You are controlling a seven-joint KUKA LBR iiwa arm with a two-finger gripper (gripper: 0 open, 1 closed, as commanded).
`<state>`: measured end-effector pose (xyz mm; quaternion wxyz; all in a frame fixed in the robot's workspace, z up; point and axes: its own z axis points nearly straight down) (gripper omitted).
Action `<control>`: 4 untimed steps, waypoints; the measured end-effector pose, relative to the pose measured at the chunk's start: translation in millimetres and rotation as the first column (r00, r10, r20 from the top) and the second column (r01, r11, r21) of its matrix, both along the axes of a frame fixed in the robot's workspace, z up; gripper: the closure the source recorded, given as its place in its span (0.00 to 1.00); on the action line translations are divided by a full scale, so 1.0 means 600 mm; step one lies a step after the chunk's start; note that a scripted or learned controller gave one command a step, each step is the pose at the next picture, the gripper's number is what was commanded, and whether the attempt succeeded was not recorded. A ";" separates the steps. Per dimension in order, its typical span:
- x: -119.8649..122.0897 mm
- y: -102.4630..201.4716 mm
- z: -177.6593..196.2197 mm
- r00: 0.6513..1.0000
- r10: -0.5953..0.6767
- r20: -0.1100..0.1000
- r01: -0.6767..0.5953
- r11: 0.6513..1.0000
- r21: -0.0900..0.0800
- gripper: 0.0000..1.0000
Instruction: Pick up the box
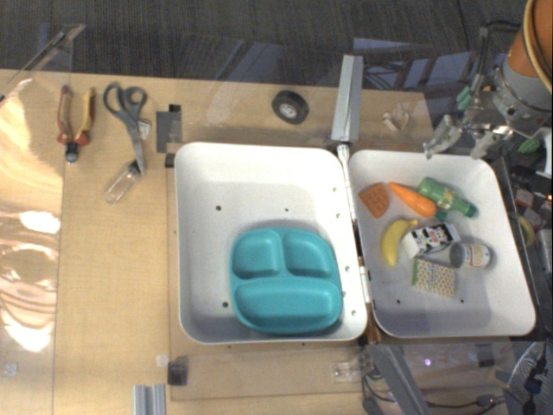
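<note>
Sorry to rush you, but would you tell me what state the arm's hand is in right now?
Hand: above the far rim of the right bin, holding nothing I can see; open or closed cannot be told.

A lab workbench is suggested: pliers (73, 121), scissors (130, 118) and a tape roll (290, 106) are laid beside two white bins (199, 232).

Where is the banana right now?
The banana lies in the right bin, toward its left side, just below the carrot and beside the small black-and-white box.
</note>
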<state>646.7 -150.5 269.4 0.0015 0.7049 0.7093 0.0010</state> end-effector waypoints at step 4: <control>-0.237 -0.028 -0.277 0.907 0.420 0.015 -0.420 0.907 -0.013 1.00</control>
